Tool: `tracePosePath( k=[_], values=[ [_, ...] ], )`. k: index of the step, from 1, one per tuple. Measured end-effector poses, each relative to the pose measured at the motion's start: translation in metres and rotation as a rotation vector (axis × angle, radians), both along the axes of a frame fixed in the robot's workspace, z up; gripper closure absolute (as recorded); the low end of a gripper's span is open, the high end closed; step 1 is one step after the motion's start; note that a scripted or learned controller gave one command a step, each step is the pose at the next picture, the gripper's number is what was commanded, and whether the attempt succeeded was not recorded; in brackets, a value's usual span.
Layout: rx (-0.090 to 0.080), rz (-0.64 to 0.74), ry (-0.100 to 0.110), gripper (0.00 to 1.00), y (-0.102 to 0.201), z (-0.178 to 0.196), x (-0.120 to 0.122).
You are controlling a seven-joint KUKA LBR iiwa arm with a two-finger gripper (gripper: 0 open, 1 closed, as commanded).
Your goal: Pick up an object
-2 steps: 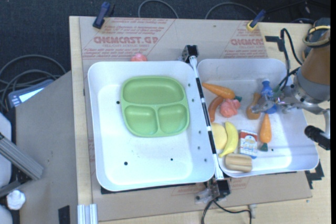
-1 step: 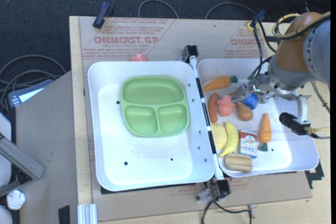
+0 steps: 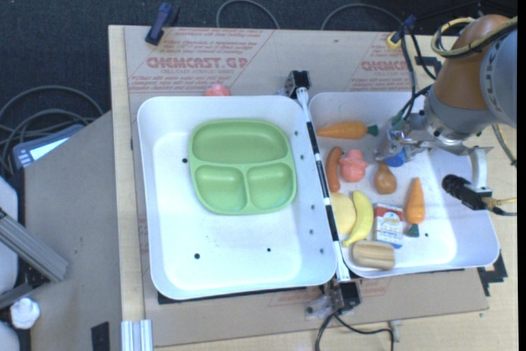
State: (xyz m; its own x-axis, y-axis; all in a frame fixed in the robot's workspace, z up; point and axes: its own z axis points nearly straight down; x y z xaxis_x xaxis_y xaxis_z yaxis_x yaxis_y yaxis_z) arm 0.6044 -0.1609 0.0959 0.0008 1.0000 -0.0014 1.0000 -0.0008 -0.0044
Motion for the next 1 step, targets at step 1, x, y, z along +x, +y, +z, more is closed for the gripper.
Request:
tracePosePath(
  k=[1],
  values=[
    [0.002,0.003,-0.008,1.00,0.0854,0.0899,-0.0047]
  ],
)
